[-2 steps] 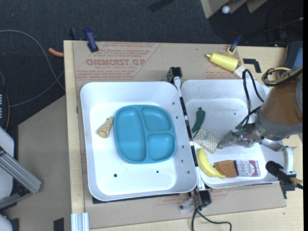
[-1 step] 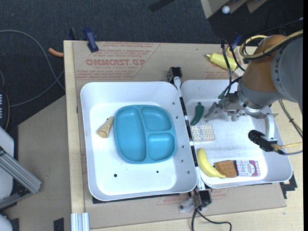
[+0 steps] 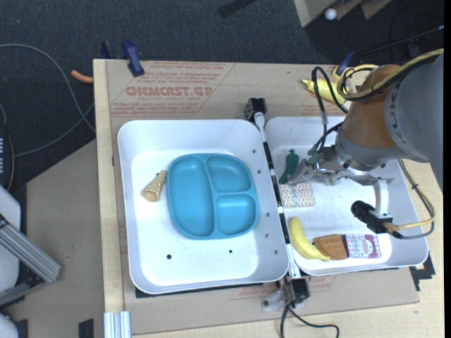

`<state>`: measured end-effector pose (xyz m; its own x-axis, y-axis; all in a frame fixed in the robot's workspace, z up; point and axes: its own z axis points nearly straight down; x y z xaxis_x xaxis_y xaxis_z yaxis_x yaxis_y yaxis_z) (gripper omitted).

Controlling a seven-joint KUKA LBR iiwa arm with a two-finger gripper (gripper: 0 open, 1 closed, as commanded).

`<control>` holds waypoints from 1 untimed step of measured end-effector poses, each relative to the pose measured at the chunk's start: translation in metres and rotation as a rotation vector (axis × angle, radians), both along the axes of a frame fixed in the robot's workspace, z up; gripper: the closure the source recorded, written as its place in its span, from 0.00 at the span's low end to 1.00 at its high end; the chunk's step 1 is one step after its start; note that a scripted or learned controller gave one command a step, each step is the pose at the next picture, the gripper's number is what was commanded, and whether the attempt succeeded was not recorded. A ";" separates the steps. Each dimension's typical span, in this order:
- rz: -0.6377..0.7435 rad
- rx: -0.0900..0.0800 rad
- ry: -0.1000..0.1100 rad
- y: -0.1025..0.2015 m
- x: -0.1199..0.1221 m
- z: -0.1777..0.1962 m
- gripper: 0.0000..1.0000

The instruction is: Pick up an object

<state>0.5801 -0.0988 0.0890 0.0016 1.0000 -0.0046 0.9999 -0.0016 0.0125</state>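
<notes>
In the right bin (image 3: 416, 255), a curved yellow banana (image 3: 304, 240) lies along the left wall, long axis near-to-far; the gripper (image 3: 307, 172) hovers beyond it, finger spread impossible to tell

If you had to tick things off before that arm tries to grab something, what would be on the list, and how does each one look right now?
1. Things to pick lie in the right bin: a banana, a patterned pad, a brown-and-white packet, a green item. Ok.
2. Gripper is over that bin, near the green item. Ok.
3. Something is already held. Cannot tell; the wrist hides that spot.
4. Banana lies apart from the packet. Not ok; they touch.
5. Room beside the green item. Not ok; it lies close to the bin's left wall.
6. Left bin things, the blue tray and cone, are out of the arm's way. Ok.
</notes>
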 end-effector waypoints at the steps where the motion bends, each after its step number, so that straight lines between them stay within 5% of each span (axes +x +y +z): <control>1: 0.003 0.004 0.012 0.008 0.054 -0.004 0.00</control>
